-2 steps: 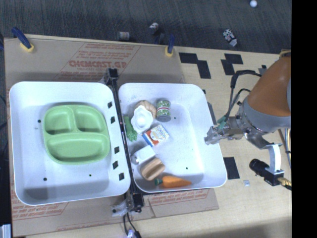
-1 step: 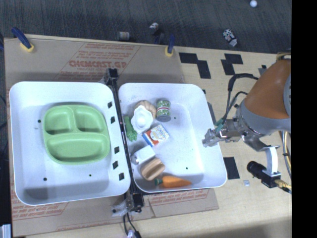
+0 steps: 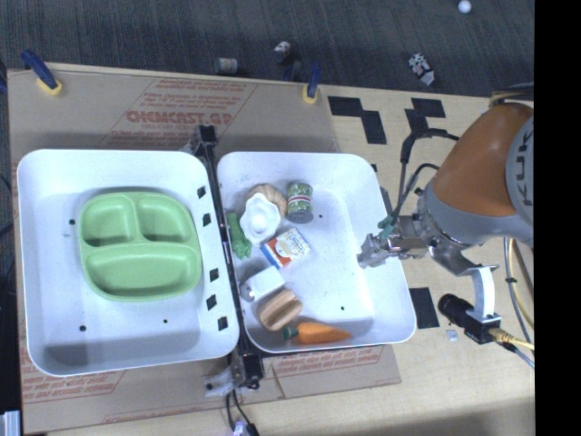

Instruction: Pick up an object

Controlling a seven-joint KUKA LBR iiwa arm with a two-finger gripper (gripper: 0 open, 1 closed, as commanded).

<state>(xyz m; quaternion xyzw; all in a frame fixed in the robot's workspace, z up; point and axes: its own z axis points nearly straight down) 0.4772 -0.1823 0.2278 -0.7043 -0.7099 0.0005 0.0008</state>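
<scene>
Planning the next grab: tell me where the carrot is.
The carrot lies along the near edge of the right-hand bin, just below the bread roll, left of the gripper.

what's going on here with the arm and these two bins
A grey and orange arm reaches in from the right, its gripper over the right edge of the right bin. Nothing shows in its grasp. That bin holds toy food: a carrot, a bun, a small can, a carton and a few more pieces, all lying left of the gripper. The left bin holds a green divided tray.
</scene>
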